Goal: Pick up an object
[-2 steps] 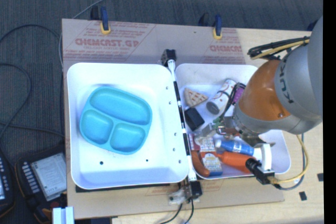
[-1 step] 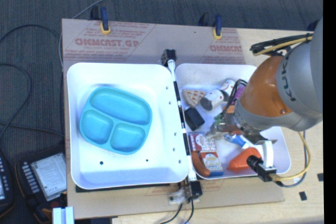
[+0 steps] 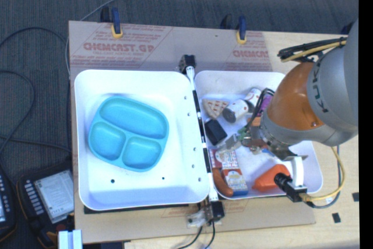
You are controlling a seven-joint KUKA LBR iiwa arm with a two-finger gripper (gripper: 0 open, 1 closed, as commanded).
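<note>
Left bin (image 3: 87,183): blue divided tray (image 3: 128,132), alone. Right bin (image 3: 315,175): clutter — black block (image 3: 214,131), carton (image 3: 228,165), hot dog (image 3: 223,182), orange piece (image 3: 269,178). Gripper (image 3: 247,138) low over bin centre, just beside the black block; open or closed, cannot tell. Risk: items crowd together, so a closing grasp may nudge neighbours or pinch nothing.

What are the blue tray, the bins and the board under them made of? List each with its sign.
Blue tray: probably moulded plastic, from its even colour, rounded compartments and soft sheen.
Bins: seemingly thin white plastic, smooth and slightly glossy, with rounded rims.
Board: looks like matte brown paper-faced sheet, with red lettering printed on it; what lies beneath is unclear.
</note>
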